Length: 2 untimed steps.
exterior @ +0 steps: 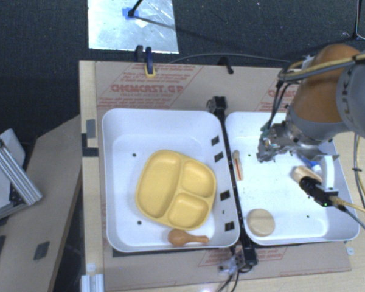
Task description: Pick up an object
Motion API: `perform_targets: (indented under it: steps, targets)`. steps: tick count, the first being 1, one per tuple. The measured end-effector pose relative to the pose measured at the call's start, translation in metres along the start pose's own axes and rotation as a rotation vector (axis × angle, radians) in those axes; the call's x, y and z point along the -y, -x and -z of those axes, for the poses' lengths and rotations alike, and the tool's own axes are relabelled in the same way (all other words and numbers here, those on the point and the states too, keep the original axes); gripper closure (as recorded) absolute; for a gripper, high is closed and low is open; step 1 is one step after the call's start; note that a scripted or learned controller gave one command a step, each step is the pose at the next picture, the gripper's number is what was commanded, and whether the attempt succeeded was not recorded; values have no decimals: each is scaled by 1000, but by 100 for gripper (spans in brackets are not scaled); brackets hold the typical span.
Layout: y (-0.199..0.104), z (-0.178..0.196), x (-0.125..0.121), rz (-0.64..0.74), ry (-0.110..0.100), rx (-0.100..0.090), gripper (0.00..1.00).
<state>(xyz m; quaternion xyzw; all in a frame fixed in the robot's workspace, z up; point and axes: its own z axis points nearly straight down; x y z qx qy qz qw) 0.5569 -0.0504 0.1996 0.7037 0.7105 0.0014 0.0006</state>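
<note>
Tan disc [261, 222] | right bin, well below-left of gripper [266, 151] | gripper state unclear

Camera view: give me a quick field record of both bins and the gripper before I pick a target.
left bin: yellow divided tray in the middle; tan drumstick-shaped toy by the near wall
right bin: round tan disc near the front left corner; thin orange stick along the left wall
gripper: over the right bin's back part, nothing seen between its fingers
finger state: cannot tell
nearest object to gripper: orange stick
</note>
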Motion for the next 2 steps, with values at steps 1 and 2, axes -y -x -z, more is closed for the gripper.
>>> perform_targets:
  steps: [1, 2]
  targets:
    - [-58, -2, -9, 1, 0, -1, 100]
    - [-108, 17, -24, 0, 1, -1, 100]
